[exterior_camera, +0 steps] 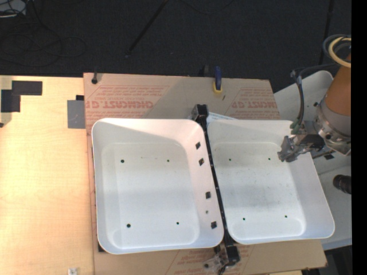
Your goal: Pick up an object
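Objects for picking cannot be made out in either bin: the floors of the left bin (149, 188) and the right bin (269, 193) show small dark holes and some grey scuffing, nothing that reads as a graspable item. Where the task's thing lies therefore cannot be told from this view.

Pincer (291, 149) hangs over the far right part of the right bin, just inside its rim, on the arm (338, 96) entering from the right. Nothing is visible between its tips; whether it stands open or closed cannot be told at this size.

Bins sit side by side, touching, joined along the middle by a row of black clips (207, 176), evidently to stop them shifting. Cardboard sheet (172, 99) underlies both on the worktop (40, 176), with a blue clamp (217, 79) at its far edge, presumably pinning it.
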